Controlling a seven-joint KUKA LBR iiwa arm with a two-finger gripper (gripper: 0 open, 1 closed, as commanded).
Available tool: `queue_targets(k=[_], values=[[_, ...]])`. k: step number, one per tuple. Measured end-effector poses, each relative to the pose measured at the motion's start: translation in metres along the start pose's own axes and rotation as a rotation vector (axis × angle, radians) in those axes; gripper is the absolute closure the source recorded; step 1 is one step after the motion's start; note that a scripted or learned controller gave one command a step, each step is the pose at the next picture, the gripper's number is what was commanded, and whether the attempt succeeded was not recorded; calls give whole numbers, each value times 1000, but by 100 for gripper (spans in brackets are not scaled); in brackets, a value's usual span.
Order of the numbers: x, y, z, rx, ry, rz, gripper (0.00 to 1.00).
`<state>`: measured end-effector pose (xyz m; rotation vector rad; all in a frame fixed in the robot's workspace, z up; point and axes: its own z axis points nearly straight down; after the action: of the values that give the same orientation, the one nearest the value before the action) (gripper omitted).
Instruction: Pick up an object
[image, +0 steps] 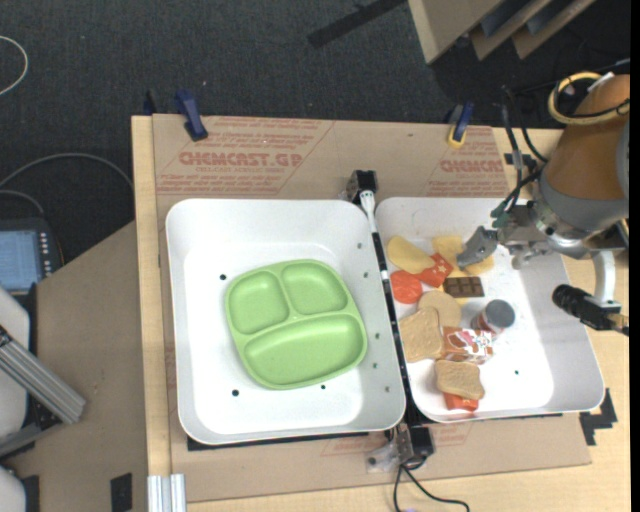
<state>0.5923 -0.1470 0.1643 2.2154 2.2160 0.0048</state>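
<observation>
The right white bin (560, 385) holds several toy foods: a yellow wedge (405, 252), a red tomato slice (405, 287), a brown chocolate bar (463, 287), bread slices (421, 336), a small grey-topped can (497, 316), a red-and-white wrapper (468, 343) and a toast piece (458, 378). My gripper (500, 250) hangs over the bin's back part, just right of a second yellow piece (449, 245) and above the chocolate bar. Its fingers (478, 247) stand apart, open, with nothing between them.
The left white bin (200, 240) carries a green divided plate (295, 322). The grey arm with its orange band (590, 150) comes in from the right over the right bin's far corner. A black part (585, 305) juts out at that bin's right rim.
</observation>
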Motion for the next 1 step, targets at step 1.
queue_targets(k=[1], values=[[14,7,70,8,7,0,0]])
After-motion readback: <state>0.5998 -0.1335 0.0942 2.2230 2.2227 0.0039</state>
